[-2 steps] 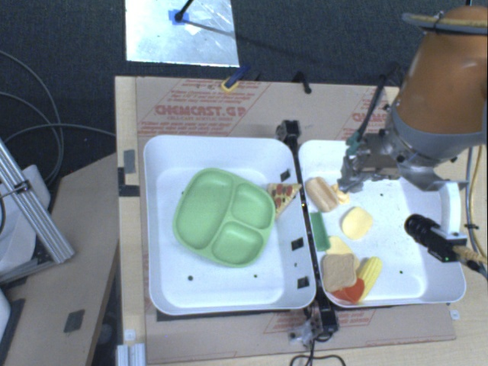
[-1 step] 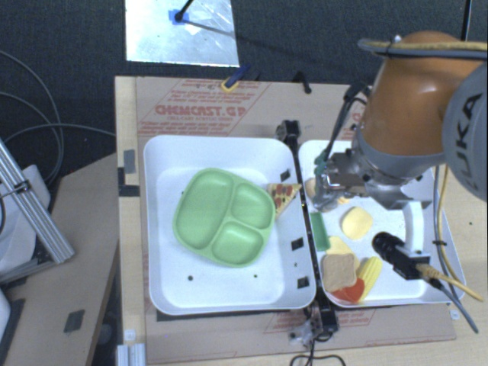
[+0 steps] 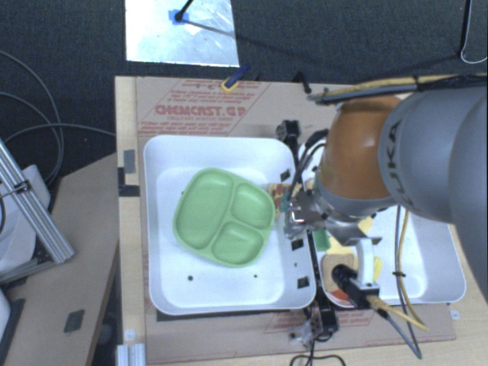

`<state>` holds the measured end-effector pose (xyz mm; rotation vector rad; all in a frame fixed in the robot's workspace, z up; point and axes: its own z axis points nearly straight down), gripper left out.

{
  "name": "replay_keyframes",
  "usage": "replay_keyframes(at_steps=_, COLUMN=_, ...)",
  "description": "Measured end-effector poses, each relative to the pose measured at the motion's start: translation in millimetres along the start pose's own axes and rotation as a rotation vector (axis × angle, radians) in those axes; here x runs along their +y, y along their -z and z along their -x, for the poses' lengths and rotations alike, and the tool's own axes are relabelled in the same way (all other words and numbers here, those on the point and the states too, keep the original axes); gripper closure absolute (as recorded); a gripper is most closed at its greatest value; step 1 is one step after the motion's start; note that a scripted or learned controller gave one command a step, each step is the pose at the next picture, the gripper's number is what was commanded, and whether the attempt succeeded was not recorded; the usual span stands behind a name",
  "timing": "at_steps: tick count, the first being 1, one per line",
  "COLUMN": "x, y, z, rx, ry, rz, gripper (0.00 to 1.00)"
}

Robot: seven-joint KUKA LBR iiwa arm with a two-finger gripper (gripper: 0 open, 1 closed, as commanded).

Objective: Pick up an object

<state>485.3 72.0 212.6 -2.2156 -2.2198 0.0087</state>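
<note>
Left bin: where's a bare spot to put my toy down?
The left bin has bare white floor along its near edge, below the green tray, and a strip down its left wall. Its right edge is crowded: the arm hangs over the divider there, with small items under it in the right bin.

A shiny silver sheet (image 3: 181, 19) lies on the dark floor (image 3: 61, 21) at 11 o'clock. Brown cardboard (image 3: 202, 105) with red letters sits under the bins. Black cables (image 3: 30, 139) curl at 9 o'clock.
</note>
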Motion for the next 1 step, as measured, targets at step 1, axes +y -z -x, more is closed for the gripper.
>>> replay_keyframes(at_steps=1, x=53.2, y=101.0, z=78.7, rx=-0.004, ry=-0.007, rz=0.024, gripper=1.00)
